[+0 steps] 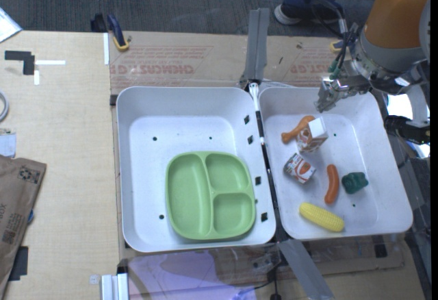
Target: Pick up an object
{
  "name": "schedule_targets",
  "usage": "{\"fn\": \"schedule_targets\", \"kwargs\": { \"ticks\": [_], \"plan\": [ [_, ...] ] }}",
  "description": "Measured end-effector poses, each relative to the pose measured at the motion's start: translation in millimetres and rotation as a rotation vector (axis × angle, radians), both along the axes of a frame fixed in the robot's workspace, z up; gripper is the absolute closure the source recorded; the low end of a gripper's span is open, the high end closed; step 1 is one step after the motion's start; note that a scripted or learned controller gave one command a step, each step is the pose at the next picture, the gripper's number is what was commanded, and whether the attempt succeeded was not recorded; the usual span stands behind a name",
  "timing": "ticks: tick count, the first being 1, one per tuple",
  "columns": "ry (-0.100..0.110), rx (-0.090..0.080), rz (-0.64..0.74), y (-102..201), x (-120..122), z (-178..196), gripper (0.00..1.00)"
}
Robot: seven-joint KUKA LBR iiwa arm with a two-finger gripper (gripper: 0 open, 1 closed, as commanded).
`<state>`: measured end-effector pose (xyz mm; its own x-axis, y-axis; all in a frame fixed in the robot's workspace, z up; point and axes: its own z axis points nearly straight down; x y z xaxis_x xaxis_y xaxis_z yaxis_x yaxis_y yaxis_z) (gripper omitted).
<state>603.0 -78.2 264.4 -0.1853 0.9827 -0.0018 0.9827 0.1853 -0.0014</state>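
Note:
The right bin [383, 155] holds several toy foods. An orange chicken drumstick [297, 131] lies beside a small white and red carton [313, 135]. Below them sit a crumpled white and brown packet [299, 168], a red-orange sausage [332, 184], a dark green piece [354, 182] and a yellow corn cob [321, 216]. My gripper [330, 94] hangs over the bin's far rim, above and to the right of the drumstick, touching none of the objects. The grey arm with its orange band [400, 1] comes in from the upper right.
The left bin [137, 155] contains a light green divided plate [210, 194]. A metal divider [257, 52] runs between the bins at the back. Cardboard [178, 59] lies behind the bins. A brown paper bag [17, 203] sits at the far left.

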Motion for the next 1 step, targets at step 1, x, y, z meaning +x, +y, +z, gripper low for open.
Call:
{"fn": "schedule_targets", "kwargs": {
  "ticks": [1],
  "plan": [
    [0.004,0.000,-0.200,67.2,-58.7,-13.7,1.00]
  ]
}}
